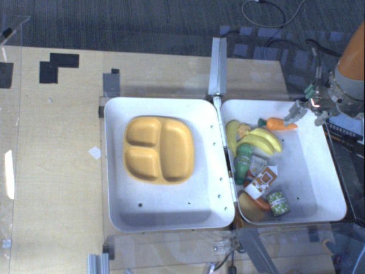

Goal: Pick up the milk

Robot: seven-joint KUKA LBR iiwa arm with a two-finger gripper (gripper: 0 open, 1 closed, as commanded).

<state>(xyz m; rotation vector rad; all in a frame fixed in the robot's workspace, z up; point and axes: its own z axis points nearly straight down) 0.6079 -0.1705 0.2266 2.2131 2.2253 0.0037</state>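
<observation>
— What is seen nearest, at the front of the right bin point(333, 210)?

— The milk point(262, 182) is seen lying among the other groceries, by a green bottle point(243, 161) and bananas point(263, 139). It is untouched.

— And farther back?

— The jaws point(308, 111) are held above the bin's far edge, well apart from the milk, nothing between them. How wide they are parted cannot be told. Reach, grasp and lift are judged still undone.

Readable text: I can make out none anywhere on the bench.
Milk carton point(262, 181): I see orange and white print on its face, too small for me to read.
Green can point(278, 203): I see a patterned label, its lettering blurred.
Green bottle point(243, 161): I see a pale label, nothing legible on it.
</observation>
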